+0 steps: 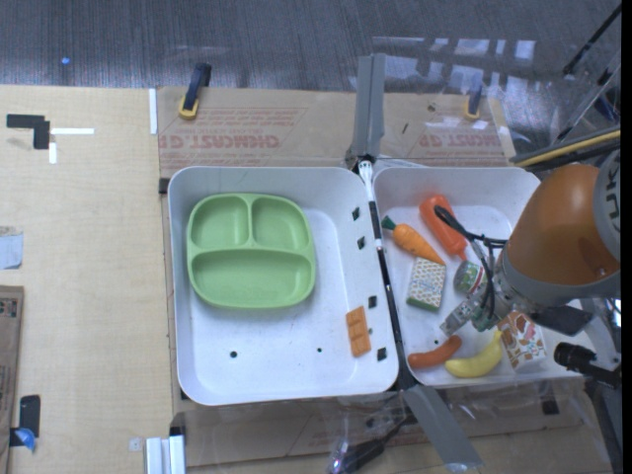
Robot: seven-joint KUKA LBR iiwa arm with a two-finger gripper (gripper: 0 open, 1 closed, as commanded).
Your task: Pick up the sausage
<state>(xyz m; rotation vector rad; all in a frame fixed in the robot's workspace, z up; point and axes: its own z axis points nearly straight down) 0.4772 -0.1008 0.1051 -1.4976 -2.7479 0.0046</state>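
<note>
The sausage (434,353) lies just below-left of the gripper (472,311), long axis near level; finger state seems unreadable here.

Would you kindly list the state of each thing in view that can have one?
Reddish-orange sausage: lying flat in the right white bin, not gripped.
Green three-compartment plastic plate: upright in the left white bin.
Yellow banana: lying beside the sausage.
Orange carrot: lying flat.
Gripper: low over the right bin.
</note>
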